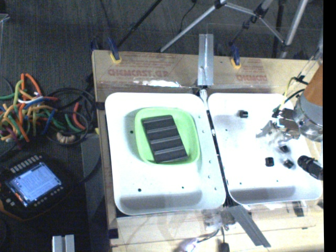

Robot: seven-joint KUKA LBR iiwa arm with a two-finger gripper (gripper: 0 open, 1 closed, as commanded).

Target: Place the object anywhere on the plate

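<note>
Block [165, 138], dark and ribbed, lay flat on the green plate [140, 121] in the left bin [121, 182]. I judged it stiff, light, best gripped across its short sides. One block, one plate, two bins. I couldn't tell the tool's [285, 126] state over the right bin [247, 182].

Robot lab: teach pendant [32, 185], tripod [236, 7].

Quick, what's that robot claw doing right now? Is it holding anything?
Gripper: over the right bin; open or closed cannot be told, and nothing is seen held.
</note>
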